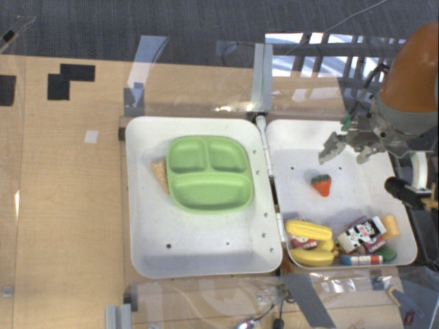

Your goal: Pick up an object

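Observation:
My gripper (348, 150) hangs over the upper part of the right bin (295, 149), its two fingers spread apart with nothing between them. A small red strawberry toy (322, 184) lies on the bin floor just below and left of the fingertips. Along the bin's front edge sit a yellow corn cob (308, 231), a yellow banana-like piece (313, 256), a black-and-white carton (363, 233), a marker (360, 259) and a small yellow item (391, 223).
The left bin (144, 238) holds a green divided plate (208, 173) with a tan cracker-like piece (160, 175) tucked at its left side. A metal divider (263, 88) runs between the bins. The arm's orange band (411, 67) fills the upper right.

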`<state>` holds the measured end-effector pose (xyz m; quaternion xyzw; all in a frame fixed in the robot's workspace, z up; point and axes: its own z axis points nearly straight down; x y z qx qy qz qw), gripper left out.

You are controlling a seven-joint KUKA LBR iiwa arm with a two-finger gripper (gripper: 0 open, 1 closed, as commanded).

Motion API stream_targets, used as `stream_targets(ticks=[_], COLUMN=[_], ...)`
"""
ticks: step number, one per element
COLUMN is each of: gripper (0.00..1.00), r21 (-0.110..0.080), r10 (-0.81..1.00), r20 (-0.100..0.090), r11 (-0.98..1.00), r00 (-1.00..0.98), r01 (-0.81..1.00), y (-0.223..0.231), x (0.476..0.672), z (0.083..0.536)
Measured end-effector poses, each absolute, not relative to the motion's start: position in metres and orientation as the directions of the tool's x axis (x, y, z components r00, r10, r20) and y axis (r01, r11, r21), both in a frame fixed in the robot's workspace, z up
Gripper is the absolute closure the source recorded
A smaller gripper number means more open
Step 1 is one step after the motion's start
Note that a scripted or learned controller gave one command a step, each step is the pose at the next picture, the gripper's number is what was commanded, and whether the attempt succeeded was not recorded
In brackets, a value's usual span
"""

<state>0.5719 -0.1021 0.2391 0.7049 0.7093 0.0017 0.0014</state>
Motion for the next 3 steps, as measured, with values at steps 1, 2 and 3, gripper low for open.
stream_targets(ticks=[1, 2, 3], gripper=[0.0, 1.0, 0.0], r21=[0.003, 0.01, 0.01], r10=[1.0, 1.0, 1.0], r20=[0.0, 0.0, 0.0], r11=[0.023, 0.024, 0.024], r00=[-0.023, -0.024, -0.024], r01=[1.0, 1.0, 1.0], y=[-0.123, -0.122, -0.122], x=[0.564, 0.567, 0.567], z=[0.115, 0.128, 0.128])
